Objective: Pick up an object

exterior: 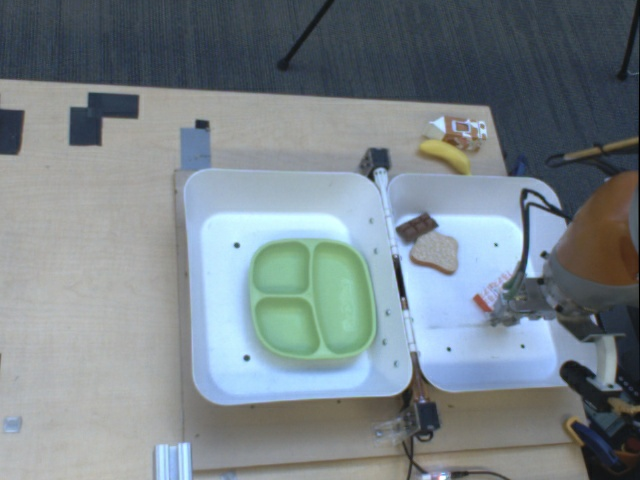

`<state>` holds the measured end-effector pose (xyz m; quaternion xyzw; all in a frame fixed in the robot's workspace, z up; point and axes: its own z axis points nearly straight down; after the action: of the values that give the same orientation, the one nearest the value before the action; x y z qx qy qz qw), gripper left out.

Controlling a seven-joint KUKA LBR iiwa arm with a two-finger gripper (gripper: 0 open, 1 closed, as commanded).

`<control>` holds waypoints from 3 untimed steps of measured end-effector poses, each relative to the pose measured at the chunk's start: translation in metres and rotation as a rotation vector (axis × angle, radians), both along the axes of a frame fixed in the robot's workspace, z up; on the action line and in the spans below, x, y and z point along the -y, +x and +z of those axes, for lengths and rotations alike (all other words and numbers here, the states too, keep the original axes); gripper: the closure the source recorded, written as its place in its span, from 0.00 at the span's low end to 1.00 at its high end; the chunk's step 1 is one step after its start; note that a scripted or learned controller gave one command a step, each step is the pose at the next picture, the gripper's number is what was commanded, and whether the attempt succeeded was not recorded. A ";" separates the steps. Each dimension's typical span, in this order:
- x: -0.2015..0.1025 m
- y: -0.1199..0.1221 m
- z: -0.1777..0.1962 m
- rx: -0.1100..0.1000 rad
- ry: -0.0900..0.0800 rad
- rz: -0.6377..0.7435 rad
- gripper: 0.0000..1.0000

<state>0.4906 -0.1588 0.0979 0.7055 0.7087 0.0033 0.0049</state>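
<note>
While the grey arm with its orange band (605, 230) reaches in from the right, the gripper (505, 311) sits low over the floor of the right bin (470, 363), near that bin's right half. Its tip is right at a small red and white packet (493, 293) lying on the bin floor; whether the packet is actually pinched there is too small and blurred to tell, and the same goes for how the pincer stands.

Further left in that bin lies a slice of bread (436, 253), with a dark brown piece (416, 227) touching its upper left edge. Both are well apart from the gripper.

The left bin (215, 268) holds a light green divided plate (312, 299) with three compartments, roughly centred.

Outside the bins, on the wooden bench (90, 298) just above the right bin's top rim, rest a banana (445, 155) and a small white and orange carton (458, 128) just beside it
</note>
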 end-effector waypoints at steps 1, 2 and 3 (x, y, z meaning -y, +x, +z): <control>0.000 0.000 0.000 0.000 0.000 0.000 0.00; 0.000 0.001 0.011 0.003 0.000 0.002 1.00; 0.000 0.001 0.010 0.003 0.000 0.002 0.00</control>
<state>0.4920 -0.1583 0.1084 0.7047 0.7094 0.0043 0.0058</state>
